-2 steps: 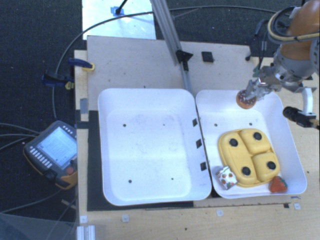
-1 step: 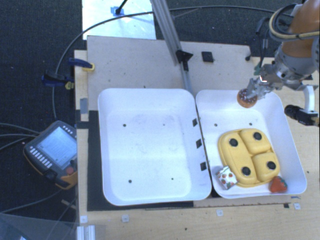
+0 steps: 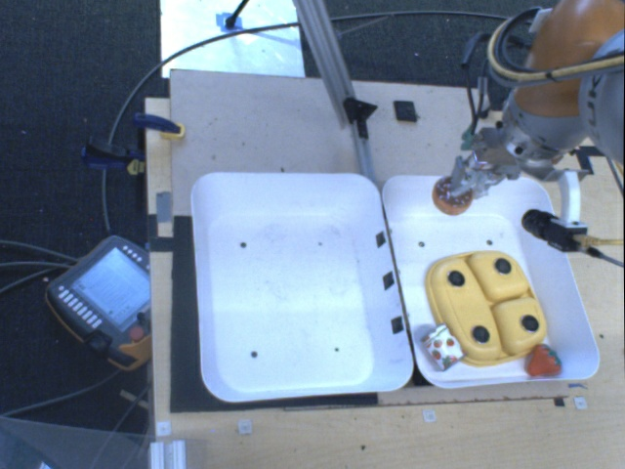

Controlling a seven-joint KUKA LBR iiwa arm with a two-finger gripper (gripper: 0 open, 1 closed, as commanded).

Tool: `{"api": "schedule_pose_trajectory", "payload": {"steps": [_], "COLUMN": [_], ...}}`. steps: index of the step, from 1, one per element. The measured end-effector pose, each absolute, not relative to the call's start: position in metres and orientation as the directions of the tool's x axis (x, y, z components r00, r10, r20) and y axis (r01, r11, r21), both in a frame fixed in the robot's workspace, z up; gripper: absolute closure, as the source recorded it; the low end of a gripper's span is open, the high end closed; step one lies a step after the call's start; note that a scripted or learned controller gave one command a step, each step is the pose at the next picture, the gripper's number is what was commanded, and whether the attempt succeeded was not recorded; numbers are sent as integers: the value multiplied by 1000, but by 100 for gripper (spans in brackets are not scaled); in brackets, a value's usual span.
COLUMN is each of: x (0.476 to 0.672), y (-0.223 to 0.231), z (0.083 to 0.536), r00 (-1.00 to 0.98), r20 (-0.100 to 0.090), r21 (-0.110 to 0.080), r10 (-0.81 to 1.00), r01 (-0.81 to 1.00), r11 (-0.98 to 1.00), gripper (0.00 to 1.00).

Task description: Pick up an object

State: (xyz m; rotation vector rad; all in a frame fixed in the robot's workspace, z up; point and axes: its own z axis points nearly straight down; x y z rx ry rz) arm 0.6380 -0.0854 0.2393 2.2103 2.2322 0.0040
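Note:
My gripper (image 3: 462, 186) hangs over the far edge of the right bin (image 3: 420, 225). A small round brown object (image 3: 451, 199) sits right under its fingertips and appears held between them, above the bin's back rim. Lower in the same bin lies a yellow block (image 3: 485, 306) with four rounded bumps and black dots. A small white object with red spots (image 3: 440, 347) leans against its near left corner. A red strawberry-like piece (image 3: 543, 361) rests at the bin's near right corner.
The left bin (image 3: 283, 281) sits beside the right one, joined by black clips along the shared wall. A grey pole (image 3: 327, 57) slants across the back of the bench. A teach pendant (image 3: 103, 296) lies on the floor at left.

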Motion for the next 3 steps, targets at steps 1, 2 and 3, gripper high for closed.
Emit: {"api": "schedule_pose_trajectory", "payload": {"steps": [1,2,3], "x": [629,612,594], "y": [-32,23,74], "z": [247,234,221], "r00": [-9,-9,-9], "r20": [1,1,1], "r21": [2,-1,-1], "r10": [1000,1000,1000], "r01": [1000,1000,1000], "r11": [9,9,9], "gripper": [100,100,100]}}
